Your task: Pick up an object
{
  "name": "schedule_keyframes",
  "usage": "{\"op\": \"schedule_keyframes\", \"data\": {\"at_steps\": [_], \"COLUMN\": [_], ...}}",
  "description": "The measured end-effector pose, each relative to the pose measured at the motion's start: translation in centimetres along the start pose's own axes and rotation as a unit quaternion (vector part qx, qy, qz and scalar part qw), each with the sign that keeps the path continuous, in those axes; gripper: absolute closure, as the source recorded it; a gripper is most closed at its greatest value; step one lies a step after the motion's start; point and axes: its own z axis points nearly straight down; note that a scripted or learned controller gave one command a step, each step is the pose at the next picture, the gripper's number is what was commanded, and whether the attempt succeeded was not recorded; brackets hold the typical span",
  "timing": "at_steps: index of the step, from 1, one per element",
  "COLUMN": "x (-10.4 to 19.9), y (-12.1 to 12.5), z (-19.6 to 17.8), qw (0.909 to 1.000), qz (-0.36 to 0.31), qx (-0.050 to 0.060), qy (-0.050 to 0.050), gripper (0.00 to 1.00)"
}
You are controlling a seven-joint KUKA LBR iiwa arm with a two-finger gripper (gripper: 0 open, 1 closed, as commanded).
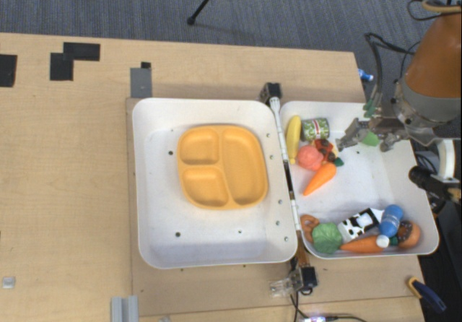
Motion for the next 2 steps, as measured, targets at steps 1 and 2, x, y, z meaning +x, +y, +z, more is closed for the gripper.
{"op": "schedule_keyframes", "data": {"at_steps": [1, 2], "x": [2.0, 2.1], "y": [0.1, 0.2], "z": [15.2, 14.1], "qw": [0.9999, 0.9999], "qz": [-0.013, -0.013], "qx": [-0.003, -0.005], "qy": [0.0, 0.0], "gripper": [0.0, 1.0]}}
